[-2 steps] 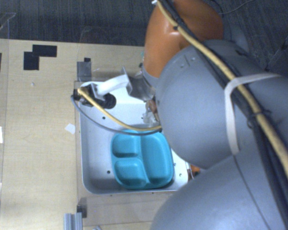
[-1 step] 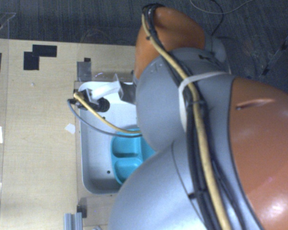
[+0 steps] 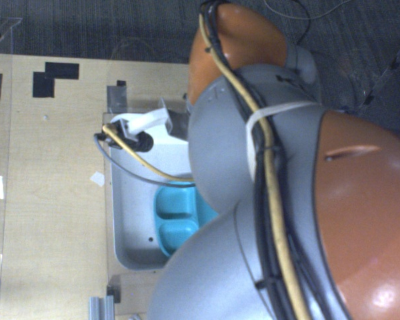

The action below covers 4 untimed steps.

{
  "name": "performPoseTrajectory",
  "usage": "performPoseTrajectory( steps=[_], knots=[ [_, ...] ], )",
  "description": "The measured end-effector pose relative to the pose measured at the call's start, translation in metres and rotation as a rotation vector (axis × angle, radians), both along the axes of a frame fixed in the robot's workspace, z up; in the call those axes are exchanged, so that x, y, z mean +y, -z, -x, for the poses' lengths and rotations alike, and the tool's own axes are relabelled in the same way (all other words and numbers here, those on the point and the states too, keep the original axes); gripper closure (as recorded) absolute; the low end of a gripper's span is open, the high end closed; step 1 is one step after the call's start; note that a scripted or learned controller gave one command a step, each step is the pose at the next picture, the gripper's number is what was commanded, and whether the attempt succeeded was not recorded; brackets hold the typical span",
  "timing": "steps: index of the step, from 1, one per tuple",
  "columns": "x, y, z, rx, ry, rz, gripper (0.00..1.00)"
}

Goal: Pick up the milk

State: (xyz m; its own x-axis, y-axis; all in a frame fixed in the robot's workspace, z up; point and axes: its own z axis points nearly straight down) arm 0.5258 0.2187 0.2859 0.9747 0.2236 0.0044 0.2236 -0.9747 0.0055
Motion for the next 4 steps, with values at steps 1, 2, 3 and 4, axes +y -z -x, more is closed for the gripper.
performPoseTrajectory(
  steps=[1,2,3,4],
  knots=[
    [0.009,-0.119,-0.027,-0.003,0.021,-0.002,1.0],
    [-0.001,-0.003,0.002,0.006,0.018,-0.001,1.0],
    [0.016,-0.129,-0.017,-0.002,0.021,-0.002,1.0],
    [0.006,-0.031,0.034,0.006,-0.148,0.007,1.0]
  ],
)
